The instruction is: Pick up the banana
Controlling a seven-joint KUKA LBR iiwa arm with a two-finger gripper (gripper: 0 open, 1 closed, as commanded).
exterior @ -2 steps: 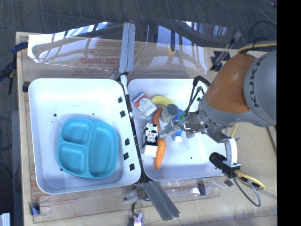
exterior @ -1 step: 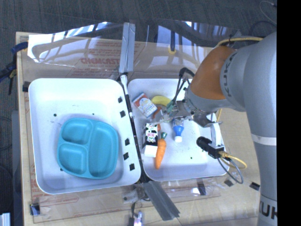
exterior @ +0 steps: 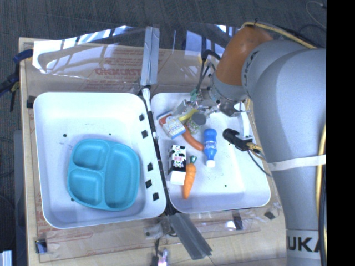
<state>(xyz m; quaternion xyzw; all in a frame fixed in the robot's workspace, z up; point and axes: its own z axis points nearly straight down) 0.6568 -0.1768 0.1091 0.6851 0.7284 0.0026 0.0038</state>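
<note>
Reaching in from three o'clock, the end effector [exterior: 195,108] sits over the banana [exterior: 195,115] at the right bin's [exterior: 252,190] twelve o'clock, presumably lining up a grasp, its state hard to tell.

Single fixed cam above the bench [exterior: 50,234], looking down at a slant. Frame covers both white bins side by side: left bin [exterior: 50,115] and right bin [exterior: 249,187], fully in shot, plus dark floor along the top. Mid-range, bins take up most of the width. Arm [exterior: 288,110] enters from the right and blocks that side.
</note>
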